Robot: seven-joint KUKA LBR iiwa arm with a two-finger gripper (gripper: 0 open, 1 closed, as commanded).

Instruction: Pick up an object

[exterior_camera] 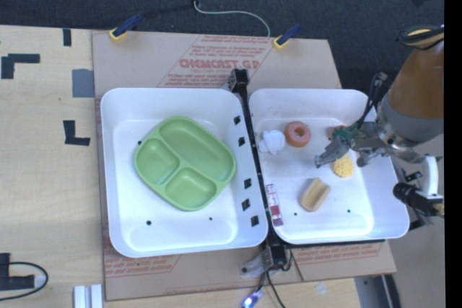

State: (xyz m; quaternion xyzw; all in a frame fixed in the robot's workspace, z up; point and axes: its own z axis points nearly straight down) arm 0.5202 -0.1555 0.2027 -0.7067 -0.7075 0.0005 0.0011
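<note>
The claw (333,153), fingers spread, hovers in the right bin (361,223), pinching nothing; a yellow toy (343,167) lies just beside it, a doughnut (297,133) near its far side

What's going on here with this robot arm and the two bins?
The arm reaches in from the right, its gripper low over the right bin, right beside a small yellow piece. A doughnut, a white object and a tan bread-like piece lie nearby. The left bin holds a green divided plate.
</note>
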